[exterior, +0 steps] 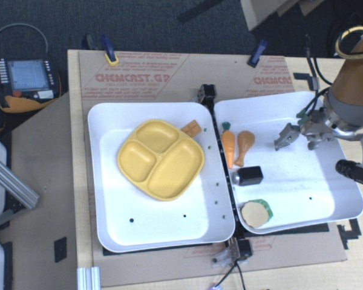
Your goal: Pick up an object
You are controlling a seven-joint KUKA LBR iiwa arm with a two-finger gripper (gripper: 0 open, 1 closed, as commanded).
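Two white bins are seen on the worktop (78, 162). One yellow divided plate (161, 159) lies in the left bin (109, 222). Four small objects lie in the right bin (345, 204): a carrot (228, 148), a drumstick (244, 145), a black block (249, 175), a round sandwich (256, 213). The gripper (297, 135) is seen above that bin; its opening cannot be told.

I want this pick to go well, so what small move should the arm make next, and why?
Probably shift the gripper left toward the carrot, then descend. It hovers over bare floor of the right bin, with nothing between its fingers; the toys lie along that bin's left side.
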